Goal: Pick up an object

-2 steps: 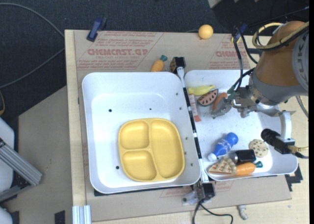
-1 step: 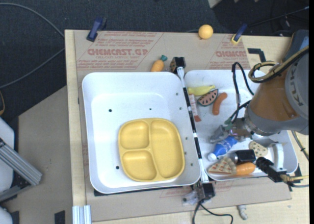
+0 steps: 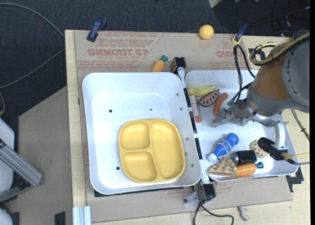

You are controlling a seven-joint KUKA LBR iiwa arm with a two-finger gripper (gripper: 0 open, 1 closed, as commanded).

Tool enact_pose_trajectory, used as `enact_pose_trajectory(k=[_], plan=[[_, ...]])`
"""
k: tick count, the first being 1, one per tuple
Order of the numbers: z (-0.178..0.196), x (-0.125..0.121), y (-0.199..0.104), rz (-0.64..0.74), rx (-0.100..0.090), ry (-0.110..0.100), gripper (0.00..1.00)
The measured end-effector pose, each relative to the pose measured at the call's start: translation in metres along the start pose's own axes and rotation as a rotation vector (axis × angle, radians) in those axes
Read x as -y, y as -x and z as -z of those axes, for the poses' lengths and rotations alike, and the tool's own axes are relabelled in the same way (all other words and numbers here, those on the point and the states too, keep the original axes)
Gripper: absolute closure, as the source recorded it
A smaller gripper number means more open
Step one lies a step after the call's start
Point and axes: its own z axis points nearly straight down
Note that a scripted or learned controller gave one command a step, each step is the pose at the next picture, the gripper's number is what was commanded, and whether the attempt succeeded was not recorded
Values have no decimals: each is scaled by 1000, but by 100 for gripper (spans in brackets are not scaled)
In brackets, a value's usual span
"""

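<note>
blue bottle (image 3: 225,145) lay in the right bin (image 3: 275,170), gripper (image 3: 227,113) just above; couldn't tell its grip.

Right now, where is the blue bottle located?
In the camera view, the blue bottle lies in the right bin, toward its near edge, just below the gripper and above the sandwich wedge and the carrot.

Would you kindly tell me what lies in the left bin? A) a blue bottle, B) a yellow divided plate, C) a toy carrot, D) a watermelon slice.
B: the yellow divided plate with three compartments lies in the left bin, while the blue bottle lies in the right bin.
</note>
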Motion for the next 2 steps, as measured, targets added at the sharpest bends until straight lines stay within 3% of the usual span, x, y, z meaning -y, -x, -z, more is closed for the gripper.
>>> enact_pose_trajectory(k=[1, 2], plan=[[-1, 68, -8, -2, -1, -3, 0], [11, 65, -8, -2, 2, 8, 100]])
